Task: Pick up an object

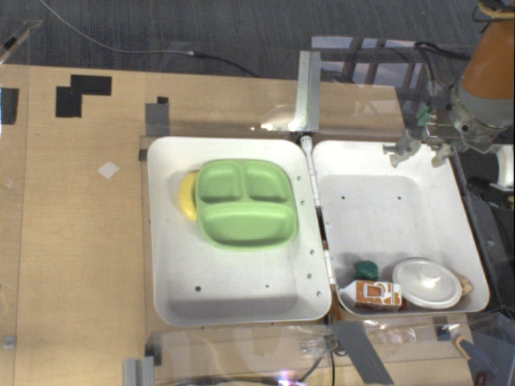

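Overhead, the grey arm's two-finger gripper [418, 154] hangs at the far right corner of the right-hand shallow white bin [378, 215], its two metal fingers [397, 155] spread apart with nothing between them. At the near end of that bin lie a round white lidded bowl [428, 282], a small orange-and-white carton [377, 295] touching it on the left, and a small dark green block [366, 269] just behind the carton. The left-hand white bin [233, 296] holds a green plastic divided tray [244, 203], with a yellow object [187, 196] partly hidden under its left edge. All these objects are well apart from the gripper.
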`<state>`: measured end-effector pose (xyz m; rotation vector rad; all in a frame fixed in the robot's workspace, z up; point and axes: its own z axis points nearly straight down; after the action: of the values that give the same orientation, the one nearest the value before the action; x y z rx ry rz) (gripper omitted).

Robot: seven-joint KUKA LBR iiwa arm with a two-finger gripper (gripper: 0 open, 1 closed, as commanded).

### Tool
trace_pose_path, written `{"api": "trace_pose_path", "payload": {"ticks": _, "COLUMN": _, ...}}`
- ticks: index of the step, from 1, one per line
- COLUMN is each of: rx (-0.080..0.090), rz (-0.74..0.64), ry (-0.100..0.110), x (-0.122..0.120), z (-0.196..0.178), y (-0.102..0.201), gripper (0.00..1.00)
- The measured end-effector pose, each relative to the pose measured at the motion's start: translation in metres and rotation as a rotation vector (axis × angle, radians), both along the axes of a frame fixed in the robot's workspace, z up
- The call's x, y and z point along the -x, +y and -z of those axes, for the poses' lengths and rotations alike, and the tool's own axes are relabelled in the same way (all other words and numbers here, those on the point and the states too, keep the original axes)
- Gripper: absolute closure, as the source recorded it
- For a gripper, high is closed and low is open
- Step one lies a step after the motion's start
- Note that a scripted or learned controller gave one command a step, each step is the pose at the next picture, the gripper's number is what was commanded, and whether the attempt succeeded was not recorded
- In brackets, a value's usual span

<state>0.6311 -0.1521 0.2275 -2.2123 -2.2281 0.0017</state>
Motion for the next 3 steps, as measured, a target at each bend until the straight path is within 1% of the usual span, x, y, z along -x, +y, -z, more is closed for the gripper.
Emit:
{"api": "trace_pose_path", "payload": {"ticks": 1, "rx": 0.0, "rz": 0.408, "ry": 0.004, "x": 0.039, "z": 0.087, "y": 0.025, "gripper": 0.0}}
{"api": "trace_pose_path", "payload": {"ticks": 2, "rx": 0.0, "rz": 0.287, "ry": -0.011, "x": 0.076, "z": 0.14, "y": 0.043, "gripper": 0.0}}
{"api": "trace_pose_path", "payload": {"ticks": 3, "rx": 0.0, "rz": -0.236, "ry": -0.002, "x": 0.082, "z": 0.045, "y": 0.079, "gripper": 0.0}}
